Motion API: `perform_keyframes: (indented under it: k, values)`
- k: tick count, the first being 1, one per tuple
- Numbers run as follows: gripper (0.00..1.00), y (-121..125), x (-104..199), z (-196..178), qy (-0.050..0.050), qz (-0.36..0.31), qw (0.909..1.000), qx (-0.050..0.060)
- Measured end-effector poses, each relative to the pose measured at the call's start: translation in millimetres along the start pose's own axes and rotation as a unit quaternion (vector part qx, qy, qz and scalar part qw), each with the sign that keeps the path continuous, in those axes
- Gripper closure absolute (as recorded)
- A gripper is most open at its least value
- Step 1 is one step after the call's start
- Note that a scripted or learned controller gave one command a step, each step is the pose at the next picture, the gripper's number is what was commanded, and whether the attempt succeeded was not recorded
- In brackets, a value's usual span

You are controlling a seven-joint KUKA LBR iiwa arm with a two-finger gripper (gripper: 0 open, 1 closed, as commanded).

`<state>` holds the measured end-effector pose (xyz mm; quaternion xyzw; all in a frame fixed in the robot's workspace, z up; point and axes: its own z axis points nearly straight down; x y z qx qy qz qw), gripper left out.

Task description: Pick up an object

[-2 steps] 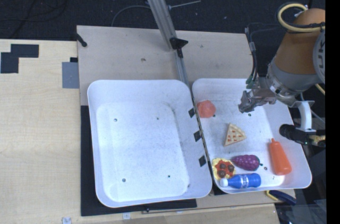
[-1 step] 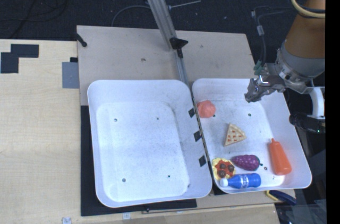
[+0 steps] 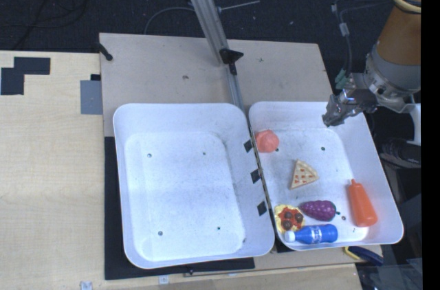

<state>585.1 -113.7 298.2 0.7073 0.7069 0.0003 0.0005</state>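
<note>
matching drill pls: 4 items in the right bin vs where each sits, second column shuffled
Things:
1. pink ball
2. pizza slice
3. orange bottle
4. blue bottle

Places:
A. along the bin's right side
B. near the bin's middle
C. lying at the near edge
D. by the divider, far-left part of the bin

Pairs: 1-D, 2-B, 3-A, 4-C

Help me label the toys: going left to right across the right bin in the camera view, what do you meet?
Pink ball → pizza slice → orange bottle. The flat yellow toy, blue bottle and purple grapes along the near edge overlap in this order, so I left them out.
</note>
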Motion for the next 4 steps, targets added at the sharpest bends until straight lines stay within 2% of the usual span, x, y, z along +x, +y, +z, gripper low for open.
perform_keyframes:
  k: [2,4]
  values:
    - [1.00,-3.1,111.0,39.0,0.000,-0.002,1.0000,0.002]
    - [1.00,9.2,204.1,73.2,0.000,-0.002,1.0000,0.002]
